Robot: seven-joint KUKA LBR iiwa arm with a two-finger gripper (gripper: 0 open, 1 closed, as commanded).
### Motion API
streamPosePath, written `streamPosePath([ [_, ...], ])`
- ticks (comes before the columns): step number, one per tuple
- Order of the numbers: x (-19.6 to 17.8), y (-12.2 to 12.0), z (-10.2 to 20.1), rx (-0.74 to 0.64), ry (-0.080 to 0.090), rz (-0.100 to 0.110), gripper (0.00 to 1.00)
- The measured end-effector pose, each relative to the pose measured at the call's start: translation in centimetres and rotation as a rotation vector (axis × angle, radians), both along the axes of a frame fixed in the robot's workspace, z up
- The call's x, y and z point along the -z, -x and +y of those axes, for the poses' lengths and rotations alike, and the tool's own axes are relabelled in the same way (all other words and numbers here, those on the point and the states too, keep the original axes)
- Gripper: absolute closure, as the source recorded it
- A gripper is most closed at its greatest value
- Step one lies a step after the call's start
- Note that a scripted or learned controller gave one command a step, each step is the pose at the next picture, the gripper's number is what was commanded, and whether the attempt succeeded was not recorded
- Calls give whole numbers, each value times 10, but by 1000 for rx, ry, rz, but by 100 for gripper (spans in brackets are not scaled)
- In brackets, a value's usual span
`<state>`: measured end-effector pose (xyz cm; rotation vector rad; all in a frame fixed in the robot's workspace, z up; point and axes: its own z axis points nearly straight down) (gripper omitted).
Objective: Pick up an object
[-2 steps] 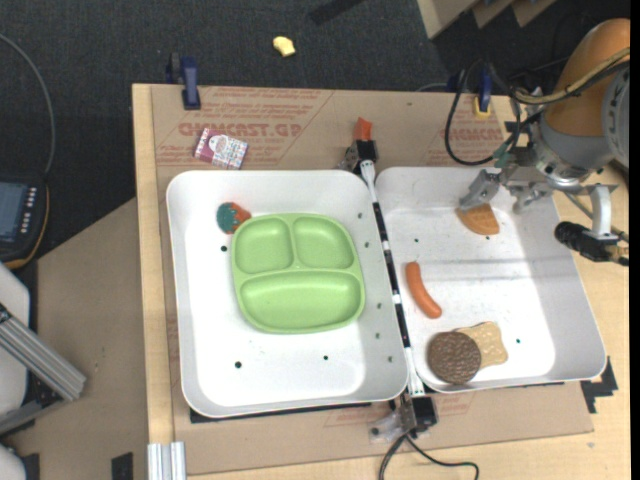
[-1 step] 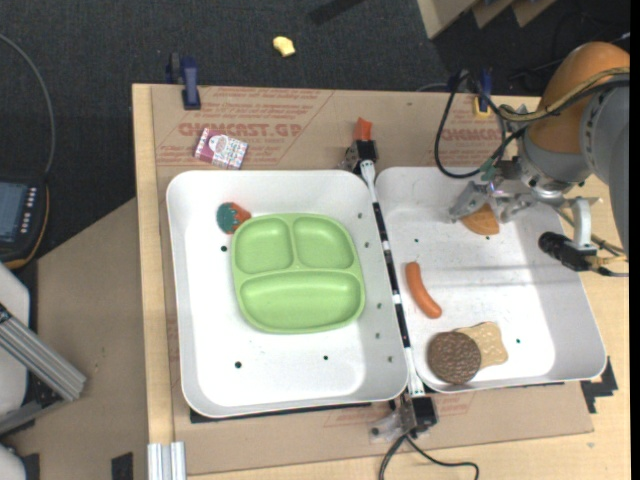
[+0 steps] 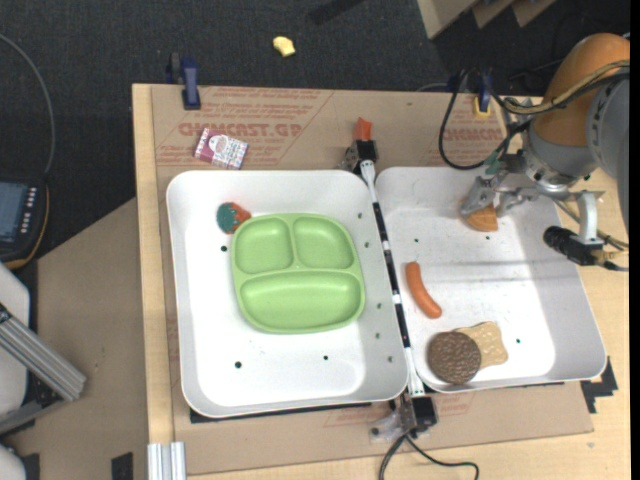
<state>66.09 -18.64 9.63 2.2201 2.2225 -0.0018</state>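
Two bins | gripper (image 3: 487, 200) in right bin's (image 3: 540, 298) far part, fingers closed around small orange-brown piece (image 3: 484, 220) | piece partly hidden, kind unclear | arm (image 3: 585, 98) cut off at right.

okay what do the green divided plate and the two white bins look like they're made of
The green three-compartment plate looks like moulded plastic with a matte to satin finish: uniform colour, rounded edges, soft raised dividers. The left white bin and the right white bin look like thin formed plastic with a smooth, slightly glossy surface: rounded corners, shallow curved walls and soft highlights. Painted metal can't be ruled out.
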Motion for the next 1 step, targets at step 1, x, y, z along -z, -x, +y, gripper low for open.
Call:
streamPosePath([
  [1, -28, -6, 75, -5, -2, 1, 100],
])
